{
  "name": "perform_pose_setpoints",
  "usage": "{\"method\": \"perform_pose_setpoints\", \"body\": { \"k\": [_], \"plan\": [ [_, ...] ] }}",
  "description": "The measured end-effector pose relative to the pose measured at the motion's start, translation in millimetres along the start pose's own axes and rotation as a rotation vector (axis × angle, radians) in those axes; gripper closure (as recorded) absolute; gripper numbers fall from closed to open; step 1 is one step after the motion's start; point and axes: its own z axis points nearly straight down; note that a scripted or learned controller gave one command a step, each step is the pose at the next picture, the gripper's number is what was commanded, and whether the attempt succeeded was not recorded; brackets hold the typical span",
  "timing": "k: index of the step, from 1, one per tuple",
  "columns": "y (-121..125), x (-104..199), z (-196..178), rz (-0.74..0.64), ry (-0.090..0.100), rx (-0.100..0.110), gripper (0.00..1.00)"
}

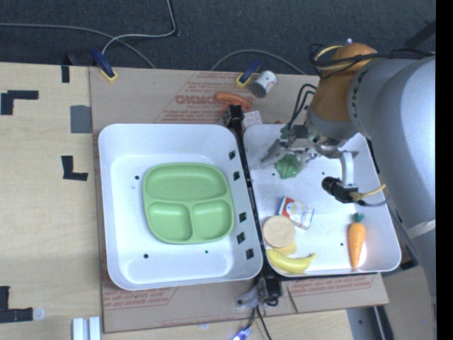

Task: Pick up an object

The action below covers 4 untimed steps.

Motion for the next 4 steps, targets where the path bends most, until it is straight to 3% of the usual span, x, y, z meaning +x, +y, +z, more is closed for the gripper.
{"method": "perform_pose_setpoints", "body": {
  "k": [1, 2, 3, 4],
  "plan": [
    [19, -14, 10, 0.0, 0.003, 0.003, 0.0],
    [20, -13, -1, -0.002, 0.002, -0.001, 1.0],
    [20, -13, -1, -0.002, 0.002, -0.001, 0.0],
    [-4, -16, 9, -0.001, -0.001, -0.004, 0.0]
  ]
}}
